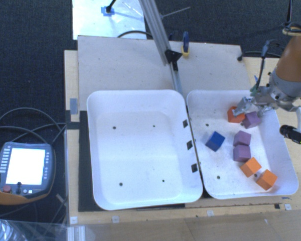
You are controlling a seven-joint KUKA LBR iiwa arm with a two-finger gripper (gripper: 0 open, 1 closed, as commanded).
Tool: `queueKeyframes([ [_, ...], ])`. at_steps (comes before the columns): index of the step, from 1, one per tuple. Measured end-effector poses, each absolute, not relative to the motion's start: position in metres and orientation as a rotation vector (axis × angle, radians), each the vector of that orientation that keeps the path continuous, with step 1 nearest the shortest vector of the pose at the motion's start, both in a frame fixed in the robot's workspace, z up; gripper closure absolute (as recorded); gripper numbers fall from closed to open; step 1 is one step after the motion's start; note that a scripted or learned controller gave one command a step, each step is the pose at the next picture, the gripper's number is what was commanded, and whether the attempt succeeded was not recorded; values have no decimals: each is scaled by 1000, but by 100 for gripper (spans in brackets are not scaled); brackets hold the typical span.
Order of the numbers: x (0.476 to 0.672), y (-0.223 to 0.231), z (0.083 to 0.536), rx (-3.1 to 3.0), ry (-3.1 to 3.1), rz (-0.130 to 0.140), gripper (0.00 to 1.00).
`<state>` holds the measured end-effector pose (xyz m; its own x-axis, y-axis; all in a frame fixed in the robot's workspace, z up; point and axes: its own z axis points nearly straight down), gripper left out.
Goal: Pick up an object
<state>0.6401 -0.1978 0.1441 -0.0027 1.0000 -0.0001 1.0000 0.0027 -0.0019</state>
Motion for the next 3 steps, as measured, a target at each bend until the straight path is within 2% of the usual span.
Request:
queueKeyframes([
  [1, 642, -198, 158, -2220, -2231, -4, 100],
  [2, 636, -200, 220, -2224, -2230, -7, 100],
  [3, 638, -200, 242, -2221, -2230, -4, 100],
])
